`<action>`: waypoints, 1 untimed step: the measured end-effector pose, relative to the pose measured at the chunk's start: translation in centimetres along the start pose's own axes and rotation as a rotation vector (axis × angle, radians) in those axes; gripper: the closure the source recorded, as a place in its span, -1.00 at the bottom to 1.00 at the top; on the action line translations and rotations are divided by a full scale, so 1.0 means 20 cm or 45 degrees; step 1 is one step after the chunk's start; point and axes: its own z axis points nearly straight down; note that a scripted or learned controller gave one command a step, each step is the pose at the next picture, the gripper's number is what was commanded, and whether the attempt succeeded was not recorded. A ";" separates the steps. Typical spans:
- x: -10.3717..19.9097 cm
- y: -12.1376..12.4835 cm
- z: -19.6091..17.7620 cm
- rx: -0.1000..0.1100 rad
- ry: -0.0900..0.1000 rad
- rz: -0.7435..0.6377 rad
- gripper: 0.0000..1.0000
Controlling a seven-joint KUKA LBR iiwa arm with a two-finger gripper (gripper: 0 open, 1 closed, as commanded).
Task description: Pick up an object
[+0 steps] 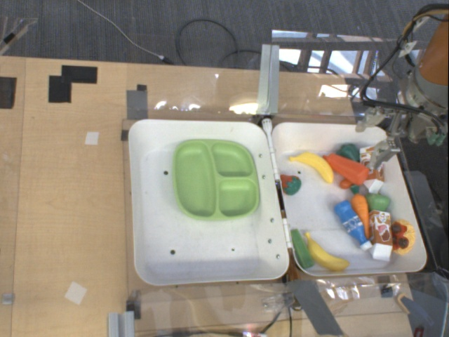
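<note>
A wooden counter [63,209] seen from above carries two shallow white bins side by side. The left bin [161,258] holds a green divided plate [215,180]. The right bin [414,258] holds a scatter of toy food: a yellow banana [313,165] near the top, a long orange-red carrot-like piece [345,167] beside it, a blue bottle [350,222] in the middle, a small orange carrot [360,209], a second banana [324,255] at the bottom edge, and a red-and-white carton [380,231] toward the right.

The arm [429,69] enters from the upper right. Its pincer [382,153] hangs over the right bin's upper right corner, and nothing can be seen between its tips; whether it is released or clenched cannot be told.

The nearest likely target is the orange-red piece, which lies just left of the pincer and slightly below it in the picture, its long axis running from upper left to lower right.
</note>
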 end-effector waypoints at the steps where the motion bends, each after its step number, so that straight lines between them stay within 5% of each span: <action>1: -0.12 0.14 0.52 -0.006 0.010 -0.136 -1.00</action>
